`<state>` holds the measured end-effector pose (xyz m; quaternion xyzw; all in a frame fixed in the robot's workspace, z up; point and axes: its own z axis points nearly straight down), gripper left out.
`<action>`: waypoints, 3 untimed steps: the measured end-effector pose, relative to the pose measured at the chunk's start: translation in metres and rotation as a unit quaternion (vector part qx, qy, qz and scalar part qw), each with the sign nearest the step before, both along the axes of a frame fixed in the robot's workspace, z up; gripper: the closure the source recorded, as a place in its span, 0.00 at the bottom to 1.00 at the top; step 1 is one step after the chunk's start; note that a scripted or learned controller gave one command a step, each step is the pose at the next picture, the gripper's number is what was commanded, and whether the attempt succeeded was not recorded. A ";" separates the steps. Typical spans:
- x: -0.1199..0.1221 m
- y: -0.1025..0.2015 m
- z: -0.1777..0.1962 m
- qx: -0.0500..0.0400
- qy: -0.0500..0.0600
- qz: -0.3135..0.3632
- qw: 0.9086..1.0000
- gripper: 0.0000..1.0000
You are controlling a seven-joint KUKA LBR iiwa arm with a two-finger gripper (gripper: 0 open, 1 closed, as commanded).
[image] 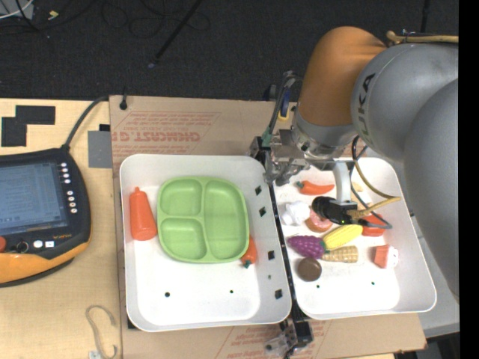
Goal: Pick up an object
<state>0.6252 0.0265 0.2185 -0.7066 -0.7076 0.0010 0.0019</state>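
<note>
because the task names no particular object, any piece in either bin may serve, and the layout decides which is likelier. my pincer (281, 169) hangs over the far left corner of the right bin (419, 305), just beside the wall it shares with the left bin (150, 309). whether it is spread or pressed together i cannot tell, since my own wrist hides it, and nothing is seen held in it.

the candidates crowd the middle of the right bin. a bunch of purple grapes (305, 245) touches a yellow piece (342, 235), a tan cone-like piece (338, 256) lies against the yellow one's near side, and a brown round piece (308, 269) sits just nearer the near edge. an orange-red strip (314, 188) lies by the far edge, close to my pincer. a white lump (294, 214) rests near the left wall, and a small orange block (382, 256) sits apart toward the right edge.

in the left bin a green divided plate (203, 219) takes the centre, an orange bottle-shaped piece (141, 214) lies along the left edge, and a small orange piece (250, 253) is tucked between plate and right wall.

i judge the crowded pieces hard to take singly, as neighbours block a clean descent. the strip and the lone block, with bare floor around them, offer the better approach. no object is lifted yet.
</note>
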 end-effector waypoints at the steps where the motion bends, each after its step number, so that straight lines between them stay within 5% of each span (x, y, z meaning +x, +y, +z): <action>1: -0.012 0.007 0.011 0.000 0.000 -0.001 1.000 1.00; 3: -0.003 -0.007 0.015 0.000 0.000 -0.002 1.000 1.00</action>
